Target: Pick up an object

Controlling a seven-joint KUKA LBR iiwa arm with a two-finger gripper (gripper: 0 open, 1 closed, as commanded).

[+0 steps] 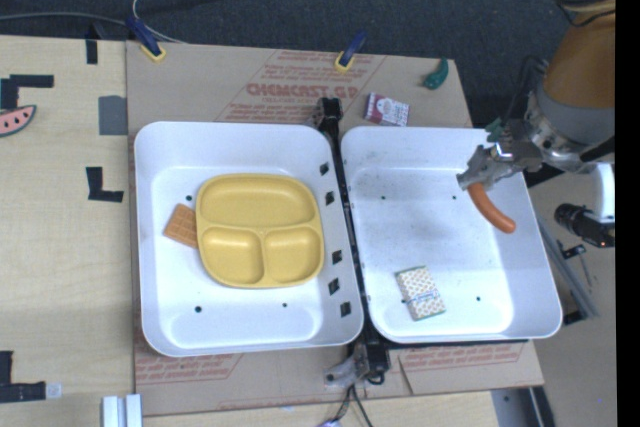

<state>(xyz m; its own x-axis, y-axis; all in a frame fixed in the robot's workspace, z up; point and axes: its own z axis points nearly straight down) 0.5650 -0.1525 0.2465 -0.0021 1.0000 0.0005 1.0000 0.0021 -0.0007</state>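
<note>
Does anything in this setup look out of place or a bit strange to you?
One thing: a small tan waffle-like piece in the left white bin lies partly tucked under the yellow divided plastic plate, as if the plate had landed on it. Outside the bins, a small red-and-white packet lies loose on the cardboard.

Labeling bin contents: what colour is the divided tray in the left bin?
Yellow; the divided tray shows plainly in the camera view.
</note>
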